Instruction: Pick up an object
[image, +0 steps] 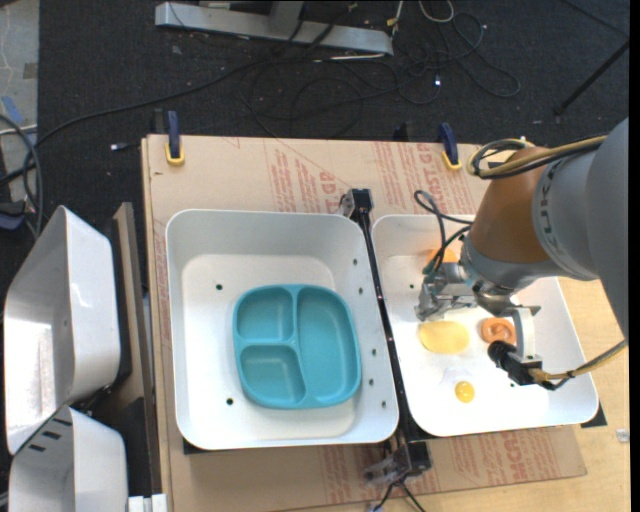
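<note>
Cables trail over dark carpet behind the counter (260, 165), where two white bins sit side by side. From where I stand, the left bin (190, 300) holds a teal divided plate (297, 345); the right bin (570, 400) carries the small things: a pale yellow lump (444, 336), an orange piece (495, 328) at its three o'clock, and a small yellow ball (464, 391) toward five o'clock. The arm's gripper (447, 298) hangs low over this bin, with the yellow lump just beside it at six o'clock, its long side running nine to three. Whether the metal tips are spread or closed I cannot tell. I'd judge the lump the nearest candidate.
</note>
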